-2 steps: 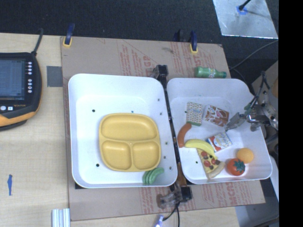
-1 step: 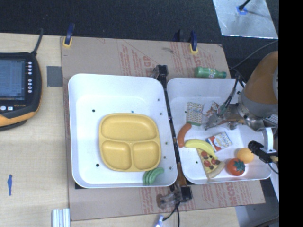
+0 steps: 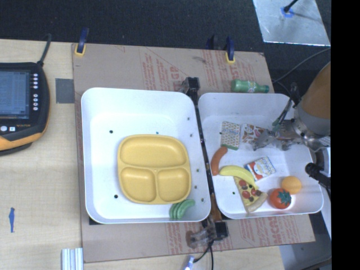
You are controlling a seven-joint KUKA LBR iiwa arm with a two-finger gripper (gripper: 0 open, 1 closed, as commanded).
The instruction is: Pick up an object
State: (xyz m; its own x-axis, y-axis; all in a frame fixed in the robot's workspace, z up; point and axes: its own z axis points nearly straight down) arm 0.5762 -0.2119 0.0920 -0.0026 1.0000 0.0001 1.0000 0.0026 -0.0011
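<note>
Two shallow white bins are sitting side by side on the worktop (image 3: 45, 196), over a sheet of brown cardboard (image 3: 140, 66). The left bin (image 3: 101, 111) is carrying a yellow divided tray (image 3: 153, 167), with a small green item (image 3: 181, 208) lying against the bin's near rim. The right bin (image 3: 225, 204) is holding the candidate objects: a banana (image 3: 238, 173) near the middle, a pizza slice (image 3: 249, 194) just beside it, a tomato (image 3: 280, 198) and an orange (image 3: 291, 184) at the near right corner, a reddish sausage (image 3: 217, 159) by the left wall, a small red-and-white carton (image 3: 261, 167), and two flat printed packets (image 3: 230, 134) toward the far side. A green bottle (image 3: 250, 86) is lying outside, beyond the far rim. A handheld control pendant (image 3: 19, 108) is resting at the worktop's left edge.

The arm (image 3: 318, 100) is reaching in from the right, and the pincer (image 3: 273, 138) is sitting low over the far right part of the right bin, near the second packet. Nothing is visibly lodged in it. How far apart it is standing I cannot tell; the metalwork is blurring into the packet beneath.

Judgement: the pick is not yet made. Flat packets are offering little to close on; the descent should be centring on something with body, such as the carton or banana, and closing only once clear of neighbours and the bin wall.
</note>
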